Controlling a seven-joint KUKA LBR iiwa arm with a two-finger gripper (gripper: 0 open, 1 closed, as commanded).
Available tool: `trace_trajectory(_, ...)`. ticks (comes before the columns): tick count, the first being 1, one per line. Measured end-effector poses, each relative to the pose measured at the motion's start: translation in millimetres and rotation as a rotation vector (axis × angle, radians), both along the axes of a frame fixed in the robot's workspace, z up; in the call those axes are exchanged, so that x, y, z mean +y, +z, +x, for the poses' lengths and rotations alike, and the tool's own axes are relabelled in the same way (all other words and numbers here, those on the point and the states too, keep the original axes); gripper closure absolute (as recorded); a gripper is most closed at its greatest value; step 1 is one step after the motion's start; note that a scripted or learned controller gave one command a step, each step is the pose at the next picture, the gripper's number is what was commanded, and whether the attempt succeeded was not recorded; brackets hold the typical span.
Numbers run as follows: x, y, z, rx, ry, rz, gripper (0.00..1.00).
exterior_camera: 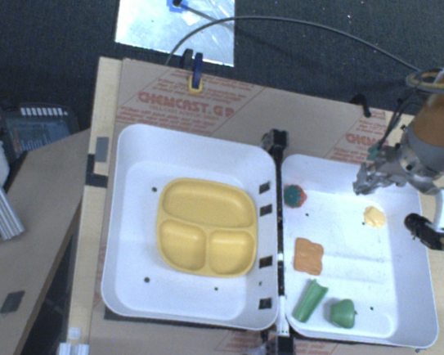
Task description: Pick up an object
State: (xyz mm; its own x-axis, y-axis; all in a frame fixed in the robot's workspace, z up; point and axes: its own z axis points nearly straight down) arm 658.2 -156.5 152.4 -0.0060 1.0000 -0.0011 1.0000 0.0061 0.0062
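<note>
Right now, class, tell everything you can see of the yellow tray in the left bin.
The yellow tray looks like matte plastic, a rounded rectangle with three compartments: one wide one at the far side, two smaller ones nearer the camera. It lies flat, slightly skewed, mid-floor in the left bin, touching only that floor.

Two bins sit side by side on the bench. In the left bin (138, 160) lies a divided tray (202, 226), near its middle. The right bin (414, 276) holds five things: a small ball (294, 196) at the far left, a pale lump (374, 217) to its right, a flat piece (308, 257) nearer, then a long piece (309, 301) and a rounded piece (342, 312) side by side at the near edge. The gripper (366, 183) hangs over the right bin's far edge.
</note>
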Motion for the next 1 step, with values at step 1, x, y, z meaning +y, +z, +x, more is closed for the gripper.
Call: trace_trajectory(1,0.8,44.9,4.4,-0.001,0.0,0.0,1.0)
